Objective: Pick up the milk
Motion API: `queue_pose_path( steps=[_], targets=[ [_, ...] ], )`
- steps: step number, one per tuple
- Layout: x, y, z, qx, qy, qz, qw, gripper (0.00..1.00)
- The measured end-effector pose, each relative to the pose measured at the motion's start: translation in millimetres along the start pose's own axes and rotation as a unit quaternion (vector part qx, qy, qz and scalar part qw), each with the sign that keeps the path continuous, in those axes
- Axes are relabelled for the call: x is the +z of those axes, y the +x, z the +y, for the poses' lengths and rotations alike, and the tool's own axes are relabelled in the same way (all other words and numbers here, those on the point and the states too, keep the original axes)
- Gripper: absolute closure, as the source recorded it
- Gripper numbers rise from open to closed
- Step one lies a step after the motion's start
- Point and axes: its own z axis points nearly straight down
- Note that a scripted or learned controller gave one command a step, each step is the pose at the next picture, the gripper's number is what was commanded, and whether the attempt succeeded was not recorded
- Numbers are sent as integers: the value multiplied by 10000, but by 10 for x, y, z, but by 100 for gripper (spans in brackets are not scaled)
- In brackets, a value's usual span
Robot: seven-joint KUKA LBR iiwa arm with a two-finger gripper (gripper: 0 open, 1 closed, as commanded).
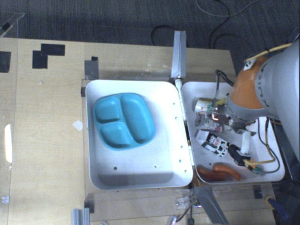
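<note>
The milk (pixel 213 142) is a small white carton with black patches. It lies on its side in the right bin (pixel 277 175), toward the middle. My gripper (pixel 214 119) hangs low over that bin, just behind the carton and close to it. The grey arm with its orange band (pixel 246 86) comes in from the right and covers the bin's far right part. Nothing can be made out held at the gripper's tip.
A silvery can (pixel 202 106) lies at the back left of the right bin, next to the gripper. A red-brown sausage (pixel 219 173) rests along its front wall. The left bin (pixel 140 175) holds a blue divided plate (pixel 123 120).
</note>
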Motion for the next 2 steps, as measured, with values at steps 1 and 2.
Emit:
queue_pose_path(
  steps=[1, 2],
  targets=[
    [-104, 11, 9, -23, -6, 4, 10000, 100],
    [-968, 674, -920, 550, 56, -4, 9985, 100]
  ],
)
